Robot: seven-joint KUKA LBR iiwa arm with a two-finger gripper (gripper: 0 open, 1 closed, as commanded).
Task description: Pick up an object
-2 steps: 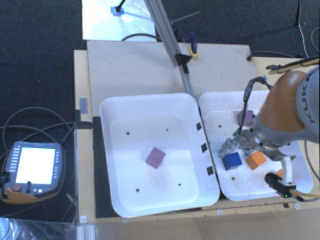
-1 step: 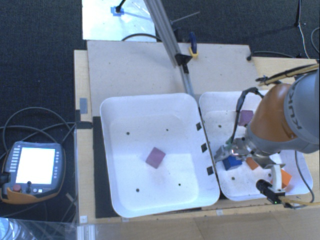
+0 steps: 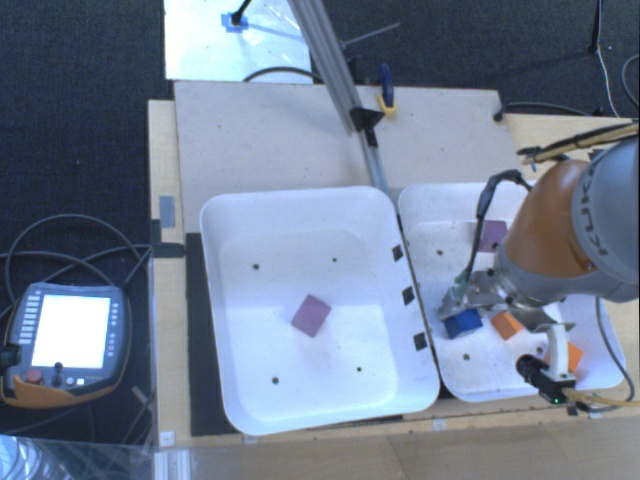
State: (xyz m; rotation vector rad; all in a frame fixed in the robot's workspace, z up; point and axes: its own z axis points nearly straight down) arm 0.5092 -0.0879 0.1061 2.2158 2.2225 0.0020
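While the arm (image 3: 570,233) reaches in from 3 o'clock, its gripper (image 3: 468,303) is low inside the right bin (image 3: 430,208), directly over a blue block (image 3: 462,323). If it touches the block, I cannot tell, and its opening is hidden too. An orange block (image 3: 506,324) lies just beside, at 3 o'clock of the blue one. One purple block (image 3: 492,234) sits at 12 o'clock in this bin. Another purple block (image 3: 310,315) lies near the middle of the left bin (image 3: 225,218).

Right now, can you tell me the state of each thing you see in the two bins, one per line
Purple block: lying loose in the left bin, tilted, nothing touching it.
Blue block: in the right bin, right at the gripper.
Orange block: in the right bin, beside the blue one.
Second purple block: right bin, partly hidden by the arm.
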